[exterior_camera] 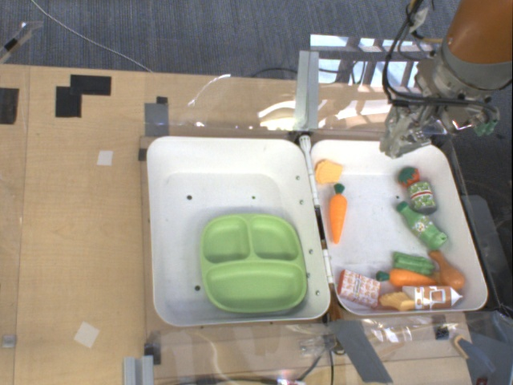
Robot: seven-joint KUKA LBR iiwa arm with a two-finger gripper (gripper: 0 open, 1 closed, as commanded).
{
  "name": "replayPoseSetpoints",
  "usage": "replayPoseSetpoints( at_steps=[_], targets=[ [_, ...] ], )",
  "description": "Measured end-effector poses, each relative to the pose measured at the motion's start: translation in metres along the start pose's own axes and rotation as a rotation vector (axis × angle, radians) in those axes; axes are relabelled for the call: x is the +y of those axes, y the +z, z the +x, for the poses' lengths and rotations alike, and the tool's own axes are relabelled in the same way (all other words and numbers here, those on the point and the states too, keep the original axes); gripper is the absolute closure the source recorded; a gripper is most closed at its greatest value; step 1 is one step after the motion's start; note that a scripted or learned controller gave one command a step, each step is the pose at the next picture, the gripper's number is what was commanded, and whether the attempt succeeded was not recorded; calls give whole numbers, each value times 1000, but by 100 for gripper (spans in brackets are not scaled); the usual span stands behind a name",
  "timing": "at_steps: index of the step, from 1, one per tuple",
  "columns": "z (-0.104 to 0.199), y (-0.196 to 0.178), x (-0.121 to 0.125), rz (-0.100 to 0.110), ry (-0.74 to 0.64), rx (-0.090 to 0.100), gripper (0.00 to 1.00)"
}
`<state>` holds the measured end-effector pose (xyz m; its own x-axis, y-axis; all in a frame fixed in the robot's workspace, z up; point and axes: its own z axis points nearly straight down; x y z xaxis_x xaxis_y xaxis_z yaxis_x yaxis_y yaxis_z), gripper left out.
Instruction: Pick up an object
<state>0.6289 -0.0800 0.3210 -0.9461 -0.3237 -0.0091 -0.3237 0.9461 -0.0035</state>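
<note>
Jaws (398, 140): you cannot tell their state; they hang above the right white plastic bin's (365, 215) far corner. Approach step. Next, descend over the small green-and-red toy bottle (420, 193).

Evenly and brightly lit from above, with soft, short shadows under the green tray (253, 263) and the toy carrot (337, 216). Strong white glare on the clear sheet (272, 112) behind the left bin (172, 215). Mildly grainy and soft throughout, blurrier at the upper right around the arm's orange band (479, 18). Slightly washed-out whites inside both bins.
</note>
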Motion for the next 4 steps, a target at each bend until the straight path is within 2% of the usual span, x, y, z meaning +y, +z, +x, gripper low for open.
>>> replayPoseSetpoints(
  at_steps=[1, 2, 3, 4],
  targets=[
    [-51, -71, 24, 0, 174, -6, 100],
    [-41, 5, -6, -2, 191, 5, 100],
    [-47, -40, 7, 0, 259, -5, 100],
    [-49, -54, 7, 2, 256, -16, 100]
  ],
)
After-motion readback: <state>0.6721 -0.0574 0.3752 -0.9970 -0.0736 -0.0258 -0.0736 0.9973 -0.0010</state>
